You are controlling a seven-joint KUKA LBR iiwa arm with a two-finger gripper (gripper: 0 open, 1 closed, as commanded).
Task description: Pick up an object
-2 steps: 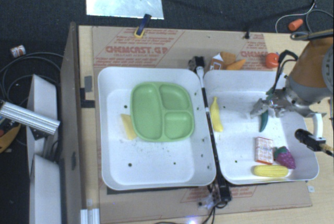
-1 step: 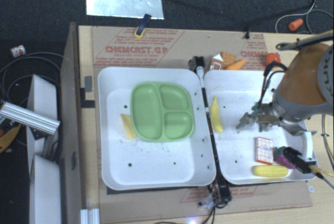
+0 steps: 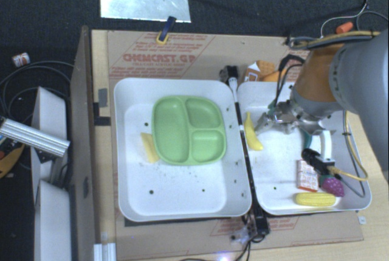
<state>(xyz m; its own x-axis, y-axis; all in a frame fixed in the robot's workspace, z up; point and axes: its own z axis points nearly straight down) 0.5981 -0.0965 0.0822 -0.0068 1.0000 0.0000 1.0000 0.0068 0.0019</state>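
Gripper (image 3: 275, 118) low in right bin (image 3: 364, 196), just right of banana (image 3: 251, 133) at left wall; aperture impossible to tell; risk of clipping wall or nudging banana away; corn (image 3: 315, 199) and grapes (image 3: 332, 186) near right.

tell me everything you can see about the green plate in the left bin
The green plate is a pale green, plastic-looking tray with rounded corners, divided into three compartments: one long section on its left and two smaller ones on its right. It lies flat, right side up, on the floor of the left bin, toward the upper middle. A small yellow piece lies against its lower left edge.
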